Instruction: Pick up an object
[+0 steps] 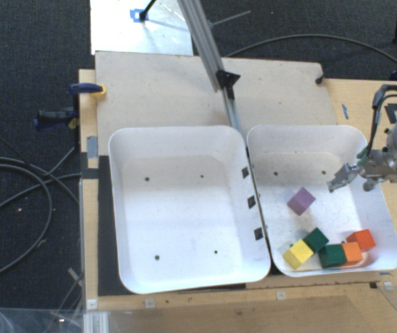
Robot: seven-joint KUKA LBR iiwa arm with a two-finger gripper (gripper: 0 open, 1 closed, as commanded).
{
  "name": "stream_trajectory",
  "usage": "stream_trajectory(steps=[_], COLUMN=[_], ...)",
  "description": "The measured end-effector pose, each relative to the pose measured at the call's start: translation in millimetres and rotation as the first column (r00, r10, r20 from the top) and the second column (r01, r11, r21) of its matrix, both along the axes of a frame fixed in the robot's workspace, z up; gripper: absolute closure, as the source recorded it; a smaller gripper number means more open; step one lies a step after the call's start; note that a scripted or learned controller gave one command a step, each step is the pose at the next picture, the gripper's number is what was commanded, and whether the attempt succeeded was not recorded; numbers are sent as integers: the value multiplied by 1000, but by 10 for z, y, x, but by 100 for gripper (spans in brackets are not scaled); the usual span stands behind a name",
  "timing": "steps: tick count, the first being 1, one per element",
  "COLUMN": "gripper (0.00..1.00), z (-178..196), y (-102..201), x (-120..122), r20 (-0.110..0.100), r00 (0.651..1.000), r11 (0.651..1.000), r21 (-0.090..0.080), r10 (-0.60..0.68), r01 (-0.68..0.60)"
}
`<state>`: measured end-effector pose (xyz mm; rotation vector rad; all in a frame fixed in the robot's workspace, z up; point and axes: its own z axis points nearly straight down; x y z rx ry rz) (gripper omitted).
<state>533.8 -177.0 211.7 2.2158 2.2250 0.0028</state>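
Note:
In the right bin (302, 144) lie several small blocks. A purple block (300, 201) sits alone near the middle. Along the front wall are a yellow block (298, 253), two green blocks (316, 240) (332, 255), an orange block (352, 252) and a red-orange block (361, 239). My gripper (342, 178) reaches in from the right, above the bin's right side, to the right of and slightly above the purple block. Nothing shows between its fingers.
The left bin (178, 207) stands beside the right one, with black clips along the shared wall (251, 201). A slanted metal pole (205, 40) crosses the back of the bench. A blue-and-yellow clamp (87, 89) grips the bench's left edge.

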Motion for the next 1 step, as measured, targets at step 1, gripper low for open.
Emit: stream_trajectory(steps=[1], gripper=[0], z=[-965], y=[344], x=[215], r20=[22], r00=[1000], r11=[1000], r21=[-5], r10=[-2], r01=[2])
